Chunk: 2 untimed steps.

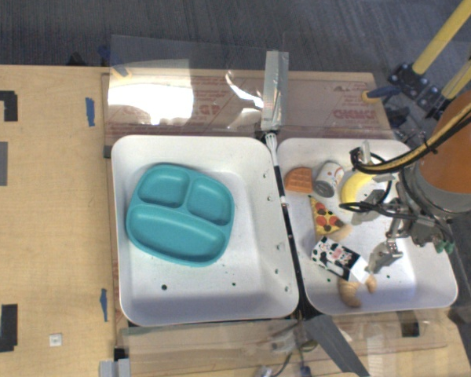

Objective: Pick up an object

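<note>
My gripper [383, 256] hangs low over the right bin [432, 289], near its front right part. Just to its left lies a black-and-white patterned carton [337, 258]. Two small tan pieces [350, 291] sit in front of the carton, close under the gripper. Farther back in the same bin are a pizza-slice toy [324, 218], a yellow banana-like toy [358, 185], a small silver can [326, 177] and an orange-brown bread-like piece [298, 181]. I see nothing carried by the gripper.
The left bin [141, 297] holds a teal divided plate [180, 214]. A raised ridge [286, 234] separates the two bins. The arm's orange band [459, 151] and cables [385, 163] overhang the right bin's right side. A clear plastic sheet [220, 93] lies behind the bins.
</note>
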Available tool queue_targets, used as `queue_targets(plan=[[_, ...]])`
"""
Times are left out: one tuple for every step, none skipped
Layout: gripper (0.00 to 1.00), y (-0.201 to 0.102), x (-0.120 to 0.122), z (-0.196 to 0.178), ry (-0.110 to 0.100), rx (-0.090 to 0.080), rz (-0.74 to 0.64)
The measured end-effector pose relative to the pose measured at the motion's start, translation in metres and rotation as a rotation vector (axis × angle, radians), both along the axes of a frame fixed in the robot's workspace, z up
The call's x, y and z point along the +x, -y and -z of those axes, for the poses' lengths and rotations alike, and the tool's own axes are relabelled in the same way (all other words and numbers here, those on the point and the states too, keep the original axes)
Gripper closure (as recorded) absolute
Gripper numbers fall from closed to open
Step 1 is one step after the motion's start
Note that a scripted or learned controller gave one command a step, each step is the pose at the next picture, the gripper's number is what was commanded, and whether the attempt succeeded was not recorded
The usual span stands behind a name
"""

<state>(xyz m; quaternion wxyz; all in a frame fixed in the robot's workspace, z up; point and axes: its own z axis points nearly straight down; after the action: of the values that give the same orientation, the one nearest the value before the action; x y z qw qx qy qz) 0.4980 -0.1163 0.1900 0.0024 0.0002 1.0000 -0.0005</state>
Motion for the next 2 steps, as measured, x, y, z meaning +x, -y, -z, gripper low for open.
queue_targets(plan=[[0.00,0.021,0.012,0.086,0.016,-0.002,0.066],[1.00,0.020,0.014,0.075,0.021,-0.004,0.064]])
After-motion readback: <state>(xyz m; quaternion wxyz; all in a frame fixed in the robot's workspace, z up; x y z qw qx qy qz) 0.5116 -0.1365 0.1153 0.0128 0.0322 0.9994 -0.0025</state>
